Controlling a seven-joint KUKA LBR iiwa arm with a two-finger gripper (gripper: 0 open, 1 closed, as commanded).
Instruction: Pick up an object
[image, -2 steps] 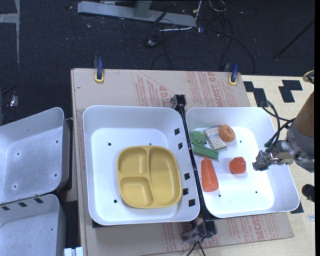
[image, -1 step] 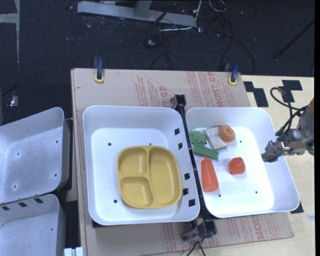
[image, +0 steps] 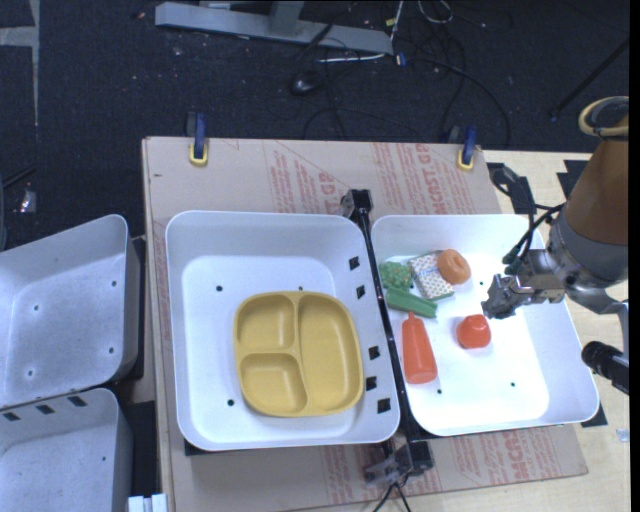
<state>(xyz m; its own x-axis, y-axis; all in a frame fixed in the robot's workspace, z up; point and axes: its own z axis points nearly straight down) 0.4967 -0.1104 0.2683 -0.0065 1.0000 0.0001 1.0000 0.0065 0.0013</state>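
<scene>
From the overhead camera, my gripper (image: 497, 303) hangs low in the right bin (image: 520, 405), coming in from the right, with its tip just above and beside the tomato (image: 474, 332). I cannot tell whether it is apart or together; the dark tip blurs into one shape at this angle. Nothing shows clamped in it, so I judge the pick is not yet done: I am at the approach, with the grasp and the lift both left to do.

The tomato is the nearest candidate, lying loose on the bin floor near the middle, apart from the rest. The carrot (image: 418, 349) lies lengthwise near the bin's left wall. Above it sit a green piece (image: 405, 293), a pale speckled block (image: 431, 276) and an orange round thing (image: 453, 266), bunched close and seemingly touching one another.

The left bin (image: 200, 250) holds a yellow tray (image: 298, 353) with three compartments, nothing in any of them. It lies flat near the bin's middle.

The two bins meet along a dark divider (image: 378, 300), and both rest on a board (image: 260, 160) clamped at its far edge.
</scene>
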